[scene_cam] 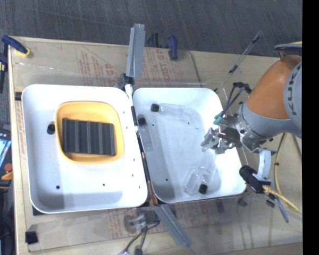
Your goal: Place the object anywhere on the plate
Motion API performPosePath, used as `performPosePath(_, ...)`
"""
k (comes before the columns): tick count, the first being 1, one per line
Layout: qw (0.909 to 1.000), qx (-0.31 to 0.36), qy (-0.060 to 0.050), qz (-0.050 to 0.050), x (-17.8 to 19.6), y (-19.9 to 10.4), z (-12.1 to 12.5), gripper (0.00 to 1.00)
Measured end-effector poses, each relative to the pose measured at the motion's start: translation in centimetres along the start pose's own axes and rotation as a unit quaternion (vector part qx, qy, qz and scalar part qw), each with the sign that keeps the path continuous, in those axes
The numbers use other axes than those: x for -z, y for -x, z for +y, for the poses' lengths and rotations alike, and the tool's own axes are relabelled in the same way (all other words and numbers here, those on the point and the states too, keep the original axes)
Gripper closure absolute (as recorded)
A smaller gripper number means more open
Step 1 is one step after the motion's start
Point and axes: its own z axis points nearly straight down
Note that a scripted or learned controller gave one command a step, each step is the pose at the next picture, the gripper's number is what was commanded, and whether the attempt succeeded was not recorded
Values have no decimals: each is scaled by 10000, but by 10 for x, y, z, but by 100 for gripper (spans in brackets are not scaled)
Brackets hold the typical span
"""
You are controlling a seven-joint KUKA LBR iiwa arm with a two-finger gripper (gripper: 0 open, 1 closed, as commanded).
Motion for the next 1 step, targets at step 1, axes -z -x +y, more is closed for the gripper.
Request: performPosePath(1, 9860, 1669, -2, 5, -28, -50, -33, 100)
